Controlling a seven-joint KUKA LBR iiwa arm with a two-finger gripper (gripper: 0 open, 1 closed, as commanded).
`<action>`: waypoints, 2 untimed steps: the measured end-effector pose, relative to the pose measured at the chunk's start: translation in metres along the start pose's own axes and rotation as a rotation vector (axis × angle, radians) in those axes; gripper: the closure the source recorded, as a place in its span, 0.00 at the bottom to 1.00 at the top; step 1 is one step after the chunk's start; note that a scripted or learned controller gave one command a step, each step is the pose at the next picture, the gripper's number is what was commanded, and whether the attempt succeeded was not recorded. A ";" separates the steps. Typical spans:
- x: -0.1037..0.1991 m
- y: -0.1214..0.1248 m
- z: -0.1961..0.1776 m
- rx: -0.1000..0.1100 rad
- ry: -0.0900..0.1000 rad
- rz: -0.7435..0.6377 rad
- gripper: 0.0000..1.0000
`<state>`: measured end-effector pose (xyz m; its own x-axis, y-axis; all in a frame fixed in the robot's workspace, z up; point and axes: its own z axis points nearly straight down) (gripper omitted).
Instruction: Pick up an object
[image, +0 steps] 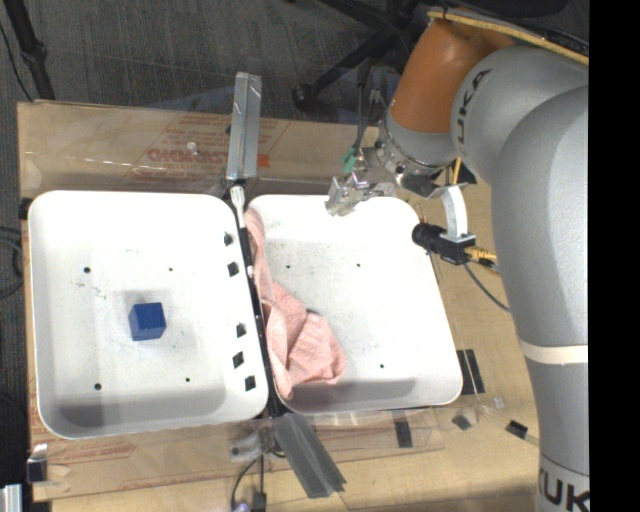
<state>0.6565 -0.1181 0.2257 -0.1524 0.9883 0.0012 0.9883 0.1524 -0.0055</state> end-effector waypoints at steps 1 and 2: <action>0.000 0.000 -0.010 0.001 0.000 -0.005 1.00; -0.005 -0.001 0.001 -0.001 0.000 0.053 1.00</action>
